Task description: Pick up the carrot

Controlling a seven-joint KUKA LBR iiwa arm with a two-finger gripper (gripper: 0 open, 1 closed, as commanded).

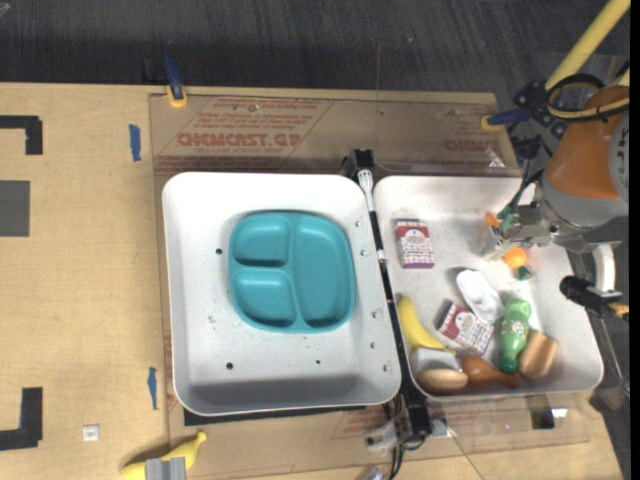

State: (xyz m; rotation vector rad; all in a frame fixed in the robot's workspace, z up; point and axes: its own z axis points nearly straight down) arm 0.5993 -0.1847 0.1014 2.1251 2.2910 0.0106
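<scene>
Gripper (512,230) low over the upper right of the right bin (450,193), arm entering from the right. Carrot (515,259), small and orange, lies on the bin floor just below and beside the fingertips, not visibly between them. Jaw spacing: cannot tell, too small and blurred. Green bottle (514,330) sits further down. Left bin (190,268) holds a teal tray (292,270).

Lab: robot arm (590,158), taped bench (80,268)
</scene>
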